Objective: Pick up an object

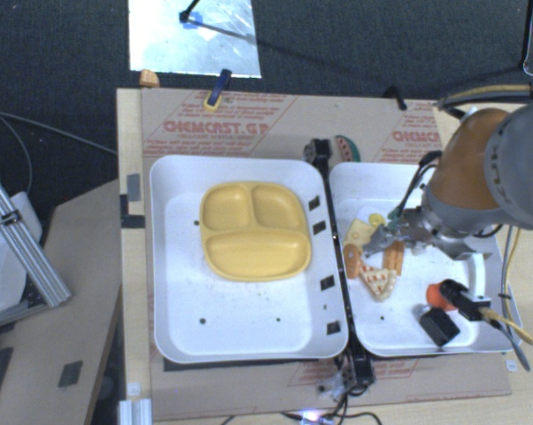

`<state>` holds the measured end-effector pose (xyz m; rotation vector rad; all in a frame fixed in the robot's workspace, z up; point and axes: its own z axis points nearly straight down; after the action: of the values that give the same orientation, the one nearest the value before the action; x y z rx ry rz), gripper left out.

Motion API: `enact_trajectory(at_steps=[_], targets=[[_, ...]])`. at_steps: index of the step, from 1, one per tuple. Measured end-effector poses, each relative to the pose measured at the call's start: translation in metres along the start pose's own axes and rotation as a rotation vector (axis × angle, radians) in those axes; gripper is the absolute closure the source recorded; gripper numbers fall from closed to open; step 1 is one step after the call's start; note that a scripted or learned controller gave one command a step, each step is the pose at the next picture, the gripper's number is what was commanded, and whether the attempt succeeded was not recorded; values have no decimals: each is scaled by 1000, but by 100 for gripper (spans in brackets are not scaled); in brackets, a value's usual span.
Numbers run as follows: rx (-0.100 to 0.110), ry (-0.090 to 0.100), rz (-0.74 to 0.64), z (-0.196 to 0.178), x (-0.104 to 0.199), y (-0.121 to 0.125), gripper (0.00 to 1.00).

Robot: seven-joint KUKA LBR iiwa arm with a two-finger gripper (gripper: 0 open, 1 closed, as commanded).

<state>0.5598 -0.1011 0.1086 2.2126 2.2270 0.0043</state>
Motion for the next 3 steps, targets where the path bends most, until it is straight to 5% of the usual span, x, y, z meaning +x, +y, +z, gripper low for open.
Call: enact_trajectory(at_steps=[1,2,3], targets=[[-1,0,1,-10,-1,0,100],[-3,2,4,20,-7,3,100],[0,-1,1,4,-1,24,100]])
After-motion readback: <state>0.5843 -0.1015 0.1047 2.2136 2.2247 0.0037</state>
